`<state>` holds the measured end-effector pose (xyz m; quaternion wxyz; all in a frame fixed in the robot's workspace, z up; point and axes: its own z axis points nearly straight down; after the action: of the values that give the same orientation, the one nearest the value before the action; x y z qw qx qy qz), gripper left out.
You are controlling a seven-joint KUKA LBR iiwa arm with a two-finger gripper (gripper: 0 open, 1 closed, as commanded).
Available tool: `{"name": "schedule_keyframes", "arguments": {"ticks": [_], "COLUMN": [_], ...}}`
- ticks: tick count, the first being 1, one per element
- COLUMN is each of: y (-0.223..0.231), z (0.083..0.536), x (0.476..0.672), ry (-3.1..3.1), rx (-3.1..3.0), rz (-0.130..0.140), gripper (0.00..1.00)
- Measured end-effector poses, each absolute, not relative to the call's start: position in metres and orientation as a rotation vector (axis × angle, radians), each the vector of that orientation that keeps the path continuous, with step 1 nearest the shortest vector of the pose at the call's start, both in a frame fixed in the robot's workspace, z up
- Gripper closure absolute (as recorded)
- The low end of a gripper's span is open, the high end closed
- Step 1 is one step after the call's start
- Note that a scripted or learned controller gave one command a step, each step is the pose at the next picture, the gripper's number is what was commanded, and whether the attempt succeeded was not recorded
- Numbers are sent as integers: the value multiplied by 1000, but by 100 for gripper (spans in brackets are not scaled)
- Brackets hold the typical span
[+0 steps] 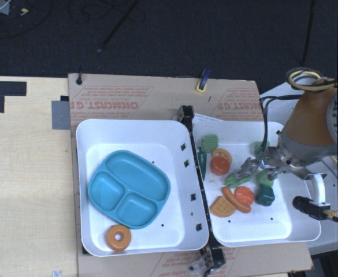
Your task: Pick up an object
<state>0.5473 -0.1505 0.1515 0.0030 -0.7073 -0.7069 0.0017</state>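
Observation:
The right bin (pixel 273 227) holds several toy foods. A red tomato (pixel 219 165) rests against a tan ring (pixel 223 154), with a green knobbly piece (pixel 210 141) behind them. A light green pod (pixel 237 180) lies in the middle. In front of it are an orange-red ball (pixel 245 195), a hot dog (pixel 234 200) and a tan wafer (pixel 221 207). A teal piece (pixel 265 196) sits to the right. My gripper (pixel 251 167) hangs low over the middle of this bin, just above and right of the pod. I see nothing held in it.
The left bin (pixel 93 137) bears a blue divided plate (pixel 129 187) and an orange doughnut (pixel 118 237) near its front edge. A dark green piece (pixel 202 163) lies along the divider between the bins. The arm's body covers the right bin's far right side.

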Motion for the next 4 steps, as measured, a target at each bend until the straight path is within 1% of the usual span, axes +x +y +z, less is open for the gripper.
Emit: {"name": "schedule_keyframes", "arguments": {"ticks": [1,2,3,4], "y": [-154,-154,-155,-156], "z": [93,87,98,138], "x": [554,553,553,552], "ry": [-2218,-2213,-2207,-2213], "rx": [-2219,-2223,-2227,-2228], "rz": [2,3,4,1], "gripper": [0,0,100,100]}}
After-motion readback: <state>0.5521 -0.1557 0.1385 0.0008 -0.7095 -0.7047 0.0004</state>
